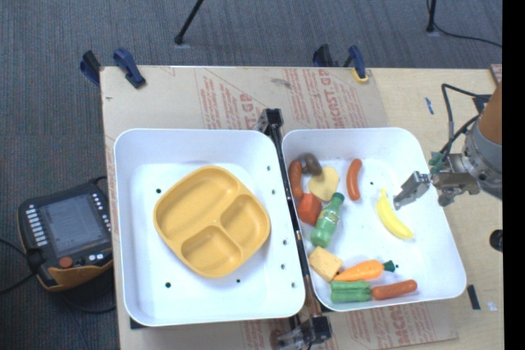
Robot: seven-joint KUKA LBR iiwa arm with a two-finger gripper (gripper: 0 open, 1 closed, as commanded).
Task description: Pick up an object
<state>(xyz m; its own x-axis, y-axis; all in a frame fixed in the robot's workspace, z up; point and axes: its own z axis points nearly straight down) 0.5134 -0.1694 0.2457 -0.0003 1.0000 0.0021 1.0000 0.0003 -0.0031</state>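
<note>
Nothing lifted yet: gripper (413, 189) poised just beside banana (393, 216), jaw state cannot be told; grasp remains.

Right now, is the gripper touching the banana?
Cannot tell. In the camera view, the gripper sits just above and right of the banana in the right bin. From this slant, a gap or contact isn't plain.

One fixed camera looks down at a slant from well above; both bins (123, 176) fit whole in frame.
</note>
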